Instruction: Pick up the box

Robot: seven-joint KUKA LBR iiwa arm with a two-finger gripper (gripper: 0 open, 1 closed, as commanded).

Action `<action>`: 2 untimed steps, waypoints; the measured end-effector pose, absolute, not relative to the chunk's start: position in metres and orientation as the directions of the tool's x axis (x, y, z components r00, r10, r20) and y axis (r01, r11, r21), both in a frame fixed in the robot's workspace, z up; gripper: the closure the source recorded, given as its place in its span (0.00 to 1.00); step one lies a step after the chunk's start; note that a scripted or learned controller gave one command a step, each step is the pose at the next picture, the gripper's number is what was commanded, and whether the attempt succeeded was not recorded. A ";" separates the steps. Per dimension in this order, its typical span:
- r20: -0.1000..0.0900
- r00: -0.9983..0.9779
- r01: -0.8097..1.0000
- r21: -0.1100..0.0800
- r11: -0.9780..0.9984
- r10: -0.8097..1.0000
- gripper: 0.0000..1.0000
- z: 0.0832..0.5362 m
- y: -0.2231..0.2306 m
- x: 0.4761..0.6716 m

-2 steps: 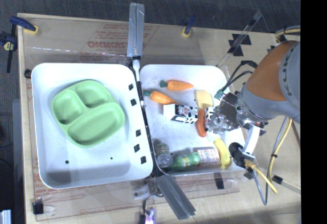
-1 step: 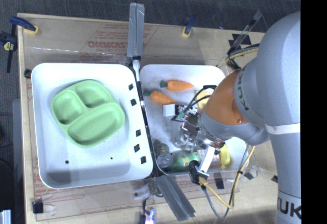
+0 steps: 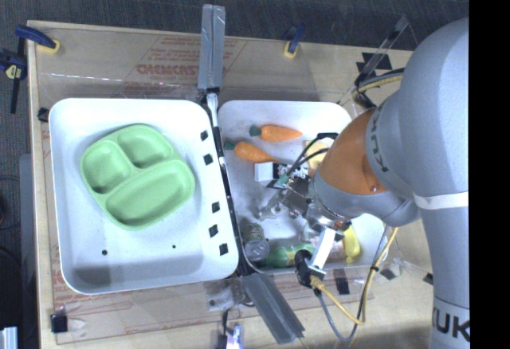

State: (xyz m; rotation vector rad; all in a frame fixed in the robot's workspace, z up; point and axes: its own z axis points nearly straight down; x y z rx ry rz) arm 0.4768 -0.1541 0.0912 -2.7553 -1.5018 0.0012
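Silver can (image 3: 255, 248), a green thing (image 3: 280, 256) and a yellow banana (image 3: 351, 245) lie at the near end of the right bin (image 3: 323, 109). It is crowded there, so that is not a good way in.

A bit farther back, the arm (image 3: 414, 132) hangs low over the middle of this bin. Its fingers (image 3: 288, 190) are lost in shiny metal and wires (I cannot tell if they are open or shut, or if they hold anything).

Just to the far left of them sits the small white box (image 3: 264, 172), close to the wall between the two bins. I think a good grab comes straight down over it, not pushing it at that wall.

Farther still, two orange carrots (image 3: 267, 143) lie beside the box, so there is little room there. The left bin (image 3: 65, 180) holds a green plate (image 3: 138, 174).
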 end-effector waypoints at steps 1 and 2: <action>0.002 0.538 0.843 -0.006 -0.538 0.843 1.00 0.101 -0.154 0.477; 0.001 0.426 0.905 -0.004 -0.426 0.905 1.00 0.191 -0.071 0.536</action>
